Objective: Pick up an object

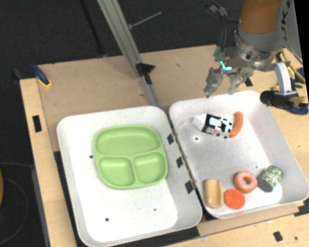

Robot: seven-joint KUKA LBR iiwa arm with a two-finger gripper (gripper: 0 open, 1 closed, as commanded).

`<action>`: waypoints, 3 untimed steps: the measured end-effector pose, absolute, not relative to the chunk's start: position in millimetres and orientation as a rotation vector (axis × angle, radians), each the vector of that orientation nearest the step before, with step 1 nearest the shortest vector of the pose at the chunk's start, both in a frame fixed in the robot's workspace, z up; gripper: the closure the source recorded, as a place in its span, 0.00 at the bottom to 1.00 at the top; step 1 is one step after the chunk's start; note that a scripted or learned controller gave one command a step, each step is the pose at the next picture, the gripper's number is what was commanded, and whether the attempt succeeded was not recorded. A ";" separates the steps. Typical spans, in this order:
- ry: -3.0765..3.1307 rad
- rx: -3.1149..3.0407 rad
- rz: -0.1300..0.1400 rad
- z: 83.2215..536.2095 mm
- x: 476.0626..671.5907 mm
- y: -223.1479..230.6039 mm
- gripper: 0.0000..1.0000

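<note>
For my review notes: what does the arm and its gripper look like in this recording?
The arm is grey with a broad orange band above the wrist, and thin cables loop near its top. Below the band sits a rounded grey wrist housing. The gripper is dark grey metal with two slim fingers and a small cyan-lit spot at its base.
</note>
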State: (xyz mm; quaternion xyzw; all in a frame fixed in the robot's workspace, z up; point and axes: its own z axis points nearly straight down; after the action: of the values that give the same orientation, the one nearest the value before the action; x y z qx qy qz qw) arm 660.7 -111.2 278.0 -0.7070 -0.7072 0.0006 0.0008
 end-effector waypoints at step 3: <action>-2.221 -2.220 0.006 162.9 655.7 -104.8 0.00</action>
State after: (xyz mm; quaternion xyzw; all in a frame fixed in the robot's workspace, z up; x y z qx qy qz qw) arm 655.7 -104.8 162.9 -0.7069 -0.7073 0.0019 0.0009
